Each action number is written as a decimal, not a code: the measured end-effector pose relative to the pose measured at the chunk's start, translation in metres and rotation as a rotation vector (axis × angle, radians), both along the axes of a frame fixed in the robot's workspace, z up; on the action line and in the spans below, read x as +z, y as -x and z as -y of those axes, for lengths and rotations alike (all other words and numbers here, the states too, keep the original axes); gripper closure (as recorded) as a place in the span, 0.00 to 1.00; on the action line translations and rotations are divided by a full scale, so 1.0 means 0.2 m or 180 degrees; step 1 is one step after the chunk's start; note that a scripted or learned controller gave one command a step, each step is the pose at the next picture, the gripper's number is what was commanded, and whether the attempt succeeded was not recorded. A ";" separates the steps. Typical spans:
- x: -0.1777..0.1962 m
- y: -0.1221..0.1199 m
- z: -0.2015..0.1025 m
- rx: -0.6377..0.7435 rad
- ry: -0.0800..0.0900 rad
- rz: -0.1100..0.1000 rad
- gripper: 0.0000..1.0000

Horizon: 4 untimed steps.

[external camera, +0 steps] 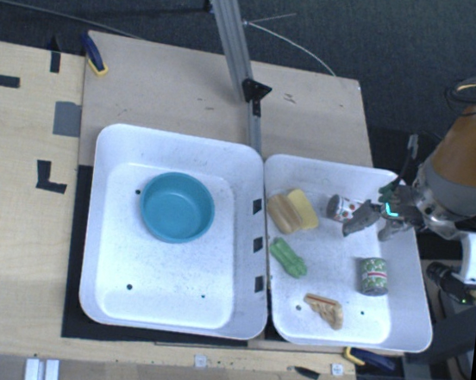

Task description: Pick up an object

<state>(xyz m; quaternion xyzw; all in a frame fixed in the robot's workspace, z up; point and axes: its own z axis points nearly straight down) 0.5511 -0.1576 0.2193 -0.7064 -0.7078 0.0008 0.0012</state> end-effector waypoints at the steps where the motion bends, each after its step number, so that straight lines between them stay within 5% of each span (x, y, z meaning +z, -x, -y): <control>1: 0.00 0.00 0.00 0.0000 0.0001 0.0003 0.00; 3: -0.61 -0.03 0.01 -0.0004 0.0000 -0.0017 0.00; 4: -0.65 -0.03 0.01 -0.0003 0.0005 0.0007 0.00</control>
